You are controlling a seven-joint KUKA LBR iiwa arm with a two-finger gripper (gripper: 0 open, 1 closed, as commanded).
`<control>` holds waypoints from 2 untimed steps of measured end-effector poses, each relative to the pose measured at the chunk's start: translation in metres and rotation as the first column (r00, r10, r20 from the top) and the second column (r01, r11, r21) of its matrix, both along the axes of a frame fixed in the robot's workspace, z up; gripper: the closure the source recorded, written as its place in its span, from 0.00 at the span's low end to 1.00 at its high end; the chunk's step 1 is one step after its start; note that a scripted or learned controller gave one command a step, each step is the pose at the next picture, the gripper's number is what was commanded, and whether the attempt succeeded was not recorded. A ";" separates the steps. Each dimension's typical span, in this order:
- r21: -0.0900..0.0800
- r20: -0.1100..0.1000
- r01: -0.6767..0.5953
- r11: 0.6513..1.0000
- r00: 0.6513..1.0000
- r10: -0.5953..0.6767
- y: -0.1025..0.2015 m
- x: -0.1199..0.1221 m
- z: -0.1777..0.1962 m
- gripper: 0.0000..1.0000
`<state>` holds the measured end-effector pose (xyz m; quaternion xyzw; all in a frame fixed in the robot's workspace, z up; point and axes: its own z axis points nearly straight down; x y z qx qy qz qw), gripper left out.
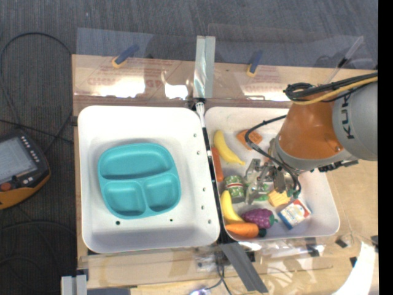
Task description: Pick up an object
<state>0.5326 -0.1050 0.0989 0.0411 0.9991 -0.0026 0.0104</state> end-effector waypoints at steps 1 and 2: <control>0.012 -0.011 0.215 0.976 0.977 -0.215 -0.013 -0.009 -0.008 1.00; 0.008 -0.009 0.466 0.885 0.885 -0.466 0.009 0.021 -0.009 1.00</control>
